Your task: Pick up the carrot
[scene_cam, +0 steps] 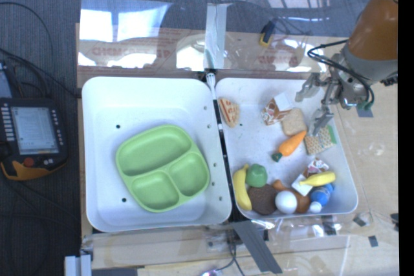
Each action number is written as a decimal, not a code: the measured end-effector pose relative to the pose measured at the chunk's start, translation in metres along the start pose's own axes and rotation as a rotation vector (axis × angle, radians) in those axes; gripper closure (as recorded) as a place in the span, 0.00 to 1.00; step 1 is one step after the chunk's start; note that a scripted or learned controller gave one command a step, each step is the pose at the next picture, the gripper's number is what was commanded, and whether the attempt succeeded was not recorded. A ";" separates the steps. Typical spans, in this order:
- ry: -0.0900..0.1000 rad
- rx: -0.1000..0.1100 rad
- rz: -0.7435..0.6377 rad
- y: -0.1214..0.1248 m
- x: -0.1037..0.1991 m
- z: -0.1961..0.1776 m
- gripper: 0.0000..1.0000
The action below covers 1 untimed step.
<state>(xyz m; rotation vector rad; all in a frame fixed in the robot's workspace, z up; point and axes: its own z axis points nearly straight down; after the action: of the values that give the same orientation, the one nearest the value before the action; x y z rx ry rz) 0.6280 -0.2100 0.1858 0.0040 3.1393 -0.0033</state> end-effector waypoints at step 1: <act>-0.010 0.003 0.041 0.014 0.043 0.095 0.00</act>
<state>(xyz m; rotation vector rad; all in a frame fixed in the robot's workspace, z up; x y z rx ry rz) 0.5852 -0.1963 0.0909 0.0679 3.1288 -0.0073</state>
